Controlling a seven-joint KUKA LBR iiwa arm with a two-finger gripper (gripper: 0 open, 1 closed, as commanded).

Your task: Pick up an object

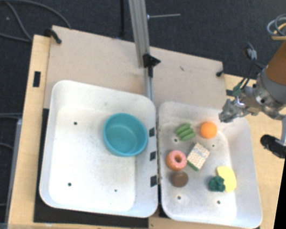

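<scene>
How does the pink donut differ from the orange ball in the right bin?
The pink donut is a ring with a hole; the orange ball is solid and round. The donut lies mid-bin, touching the brown piece; the ball sits apart near the far edge, closest to the gripper. Both are similar in size.

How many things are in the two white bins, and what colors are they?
Blue: 1, the bowl, alone in the left bin.
Green: 2, the ridged piece and the dark green lump.
Orange: 1, the ball.
Pink: 1, the donut.
Brown: 1, the round piece.
Yellow: 1, the yellow piece.
Checkered: 1, the small box.
Total: 8, with 7 in the right bin.
</scene>
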